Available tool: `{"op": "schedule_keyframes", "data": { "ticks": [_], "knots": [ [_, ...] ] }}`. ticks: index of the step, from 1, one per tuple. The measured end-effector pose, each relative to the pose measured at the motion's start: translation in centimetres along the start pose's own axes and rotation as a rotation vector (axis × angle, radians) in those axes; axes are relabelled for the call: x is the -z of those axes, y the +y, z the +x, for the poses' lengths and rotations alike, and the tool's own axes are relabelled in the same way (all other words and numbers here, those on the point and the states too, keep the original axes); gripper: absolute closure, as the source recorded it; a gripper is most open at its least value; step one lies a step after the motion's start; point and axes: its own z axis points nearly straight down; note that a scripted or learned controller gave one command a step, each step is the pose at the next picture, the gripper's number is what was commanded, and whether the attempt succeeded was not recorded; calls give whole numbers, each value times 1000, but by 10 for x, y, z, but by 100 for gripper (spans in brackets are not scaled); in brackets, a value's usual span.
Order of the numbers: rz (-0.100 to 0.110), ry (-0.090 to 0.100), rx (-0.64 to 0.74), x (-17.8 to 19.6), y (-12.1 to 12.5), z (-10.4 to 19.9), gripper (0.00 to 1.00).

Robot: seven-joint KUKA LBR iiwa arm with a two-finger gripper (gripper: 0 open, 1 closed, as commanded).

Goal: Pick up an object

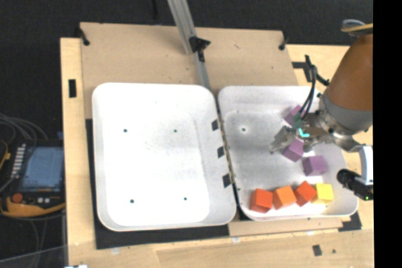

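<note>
My gripper [295, 140] hangs over the middle of the right bin [251, 110], reaching in from the right. Directly under it lies a purple block [293, 150]; whether it is gripped is unclear. A second purple block [293, 114] sits just behind the gripper, and a third [315, 164] lies a little to the front right. Along the bin's front wall stands a row of blocks: a red-orange one [261, 199], an orange one [284, 196], another red-orange one [306, 192] and a yellow one [325, 191].
The left bin [154, 154] lies beside the right one, with small black clips along the shared edge. A slanted metal rail [182, 9] rises at the back centre. The arm's orange band [355, 75] and grey wrist fill the right side.
</note>
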Motion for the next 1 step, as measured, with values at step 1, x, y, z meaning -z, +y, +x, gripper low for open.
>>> {"op": "schedule_keyframes", "data": {
  "ticks": [1],
  "knots": [
    [-4,-1,-3,2,1,0,0]
  ]
}}
